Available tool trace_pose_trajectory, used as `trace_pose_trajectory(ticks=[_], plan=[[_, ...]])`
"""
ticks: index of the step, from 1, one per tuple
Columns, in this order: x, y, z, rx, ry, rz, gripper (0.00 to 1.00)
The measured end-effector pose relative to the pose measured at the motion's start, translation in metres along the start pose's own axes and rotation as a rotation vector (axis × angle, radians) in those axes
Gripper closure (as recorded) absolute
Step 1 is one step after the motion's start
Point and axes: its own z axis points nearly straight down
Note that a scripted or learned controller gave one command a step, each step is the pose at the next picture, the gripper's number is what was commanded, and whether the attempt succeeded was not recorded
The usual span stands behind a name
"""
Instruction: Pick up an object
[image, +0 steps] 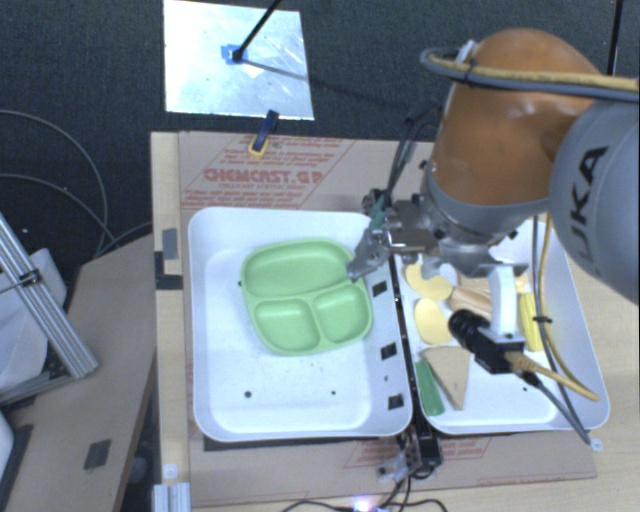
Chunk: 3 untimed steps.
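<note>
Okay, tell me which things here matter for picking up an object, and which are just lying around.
For the job:
- gripper, at the rim of the green divided plate
- green divided plate, in the left bin
- yellow pieces and green stick, in the right bin

Lying about:
- cardboard sheet under the bins
- shiny sheet behind them

Lime green divided plate (303, 297) left of the gripper (364, 255), white bins (215, 330), pale yellow pieces (431, 318) just below-right of it.
</note>
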Motion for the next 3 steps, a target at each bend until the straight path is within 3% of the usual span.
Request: trace_pose_trajectory(ticks=[1, 2, 3], plan=[[0.028, 0.025, -0.038, 0.010, -0.005, 0.006, 0.00], [-0.013, -0.017, 0.116, 0.031, -0.010, 0.017, 0.00], [0.011, -0.017, 0.279, 0.016, -0.006, 0.011, 0.00]])
